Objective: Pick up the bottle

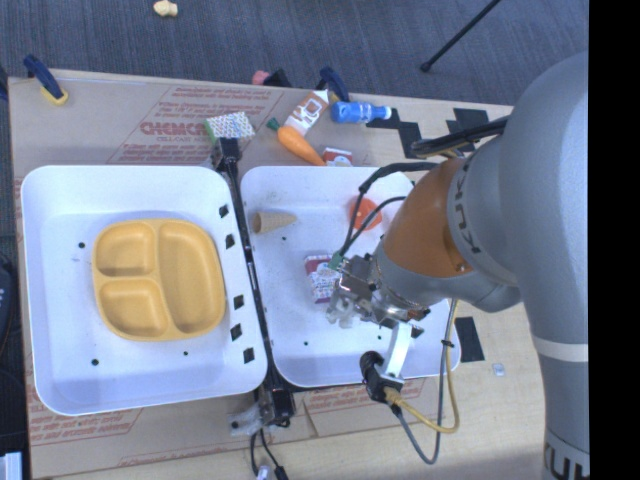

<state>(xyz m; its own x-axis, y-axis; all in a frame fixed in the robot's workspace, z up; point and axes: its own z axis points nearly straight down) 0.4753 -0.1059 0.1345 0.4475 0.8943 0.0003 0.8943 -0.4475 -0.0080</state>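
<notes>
Gripper (342, 306) hangs low in the right bin (300, 358), just beside a small packet (322, 278), probably descending to grasp. Bottle (358, 113) lies outside, beyond that bin's far rim.

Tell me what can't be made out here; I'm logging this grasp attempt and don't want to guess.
- Gripper: in the camera view the arm's wrist covers it, so finger state and any hold are unreadable.
- Small packet in the right bin: partly under the gripper, print too small to read.
- Orange item: half hidden by the arm.
- Bottle label: too small.
</notes>
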